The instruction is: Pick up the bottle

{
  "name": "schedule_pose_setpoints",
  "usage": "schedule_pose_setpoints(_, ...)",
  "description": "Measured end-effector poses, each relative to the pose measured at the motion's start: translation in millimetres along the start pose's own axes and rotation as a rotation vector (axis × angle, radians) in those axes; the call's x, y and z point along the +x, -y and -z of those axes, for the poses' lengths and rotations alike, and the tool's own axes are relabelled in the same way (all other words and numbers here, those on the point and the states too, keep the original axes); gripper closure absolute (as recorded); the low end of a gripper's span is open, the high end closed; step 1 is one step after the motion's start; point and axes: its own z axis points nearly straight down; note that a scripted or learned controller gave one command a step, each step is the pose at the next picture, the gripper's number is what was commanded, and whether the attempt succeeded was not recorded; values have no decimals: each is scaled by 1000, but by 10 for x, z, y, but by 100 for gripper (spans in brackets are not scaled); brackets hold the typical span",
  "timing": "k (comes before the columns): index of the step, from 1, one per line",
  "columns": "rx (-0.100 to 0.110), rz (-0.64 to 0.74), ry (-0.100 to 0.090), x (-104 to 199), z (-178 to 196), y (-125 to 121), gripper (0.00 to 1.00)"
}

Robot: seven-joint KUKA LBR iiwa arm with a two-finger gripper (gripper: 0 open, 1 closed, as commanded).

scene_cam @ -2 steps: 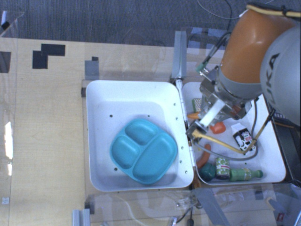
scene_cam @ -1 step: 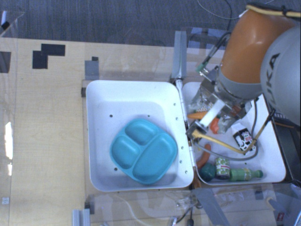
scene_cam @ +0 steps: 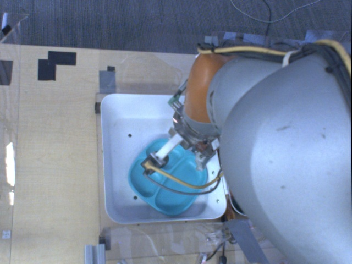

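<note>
One white bin holds a blue plate.

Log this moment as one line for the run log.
arm low over white bin | blue divided plate in bin, partly under arm | grasp unconfirmed

The pale wooden table carries a shallow white bin, whose right side is hidden under the arm. Black tape patches lie flat near the table's far left corner. A grey tape square sits just beyond the bin's far left corner.
</note>
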Motion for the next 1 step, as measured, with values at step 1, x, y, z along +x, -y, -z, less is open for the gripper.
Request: schedule_pose_setpoints(1, -4, -272, -17, 322, -776, 546, 0)
